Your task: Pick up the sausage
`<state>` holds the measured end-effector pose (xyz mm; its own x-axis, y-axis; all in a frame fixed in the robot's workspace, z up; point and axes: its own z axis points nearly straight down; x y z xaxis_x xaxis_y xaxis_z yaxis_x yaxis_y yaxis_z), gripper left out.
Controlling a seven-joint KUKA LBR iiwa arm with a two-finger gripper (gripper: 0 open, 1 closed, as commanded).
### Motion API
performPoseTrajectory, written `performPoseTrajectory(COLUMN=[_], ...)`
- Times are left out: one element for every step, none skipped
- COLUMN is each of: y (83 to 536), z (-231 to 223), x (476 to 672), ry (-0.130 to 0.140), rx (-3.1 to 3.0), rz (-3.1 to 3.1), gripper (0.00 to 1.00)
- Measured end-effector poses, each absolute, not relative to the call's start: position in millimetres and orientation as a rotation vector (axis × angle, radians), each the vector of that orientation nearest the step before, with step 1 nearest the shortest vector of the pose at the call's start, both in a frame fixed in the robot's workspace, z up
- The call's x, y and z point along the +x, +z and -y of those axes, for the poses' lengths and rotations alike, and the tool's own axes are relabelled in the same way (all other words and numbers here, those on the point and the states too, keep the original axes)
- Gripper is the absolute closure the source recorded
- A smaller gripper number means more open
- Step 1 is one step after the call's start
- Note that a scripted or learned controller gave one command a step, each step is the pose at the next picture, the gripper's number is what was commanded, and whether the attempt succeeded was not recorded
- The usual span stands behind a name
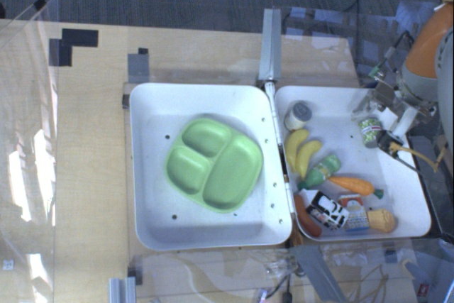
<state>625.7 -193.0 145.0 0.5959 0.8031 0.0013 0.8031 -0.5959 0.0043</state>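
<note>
Sausage (pixel 303 216) lies at the lower left of the right bin (pixel 418 202), against the wall, partly under a black-and-white toy car (pixel 328 209). Looks light, smooth plastic, likely slippery; pinch across the exposed upper end. Hand (pixel 386 118) sits at the bin's upper right; can't tell its state.
</note>
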Motion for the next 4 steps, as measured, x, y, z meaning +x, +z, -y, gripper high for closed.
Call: performPoseTrajectory(y=[87,85,117,144], z=[177,176,146,201], x=[558.1,639.5,634.5,653.2], ry=[0.012,0.006,0.004,0.007], rx=[3.066,3.100,3.115,3.123], rz=[-0.674,-0.505,-0.400,-0.330], gripper=[0.00,0.00,0.00,0.00])
